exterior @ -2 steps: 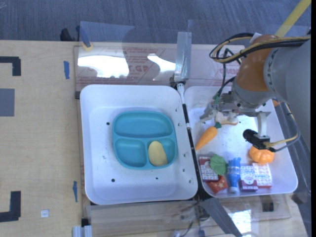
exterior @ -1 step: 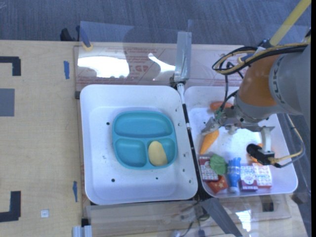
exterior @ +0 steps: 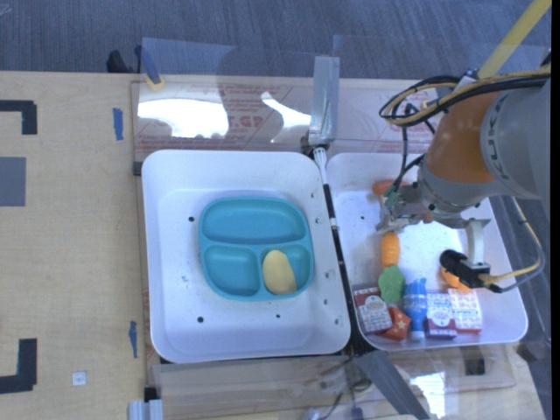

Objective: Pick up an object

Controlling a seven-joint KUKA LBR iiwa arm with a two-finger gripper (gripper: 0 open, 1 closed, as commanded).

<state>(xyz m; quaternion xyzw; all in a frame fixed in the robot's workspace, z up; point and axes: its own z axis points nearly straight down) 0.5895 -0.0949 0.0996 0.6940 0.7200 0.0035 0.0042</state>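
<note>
Seemingly, end effector above carrot

A robotics lab: taped wooden bench, two white bins, grey carpet, loose cables.

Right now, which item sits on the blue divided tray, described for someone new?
In the left white bin lies a blue divided plastic tray. In its lower right compartment rests a pale yellow, egg-shaped object, the tray's sole item.
</note>
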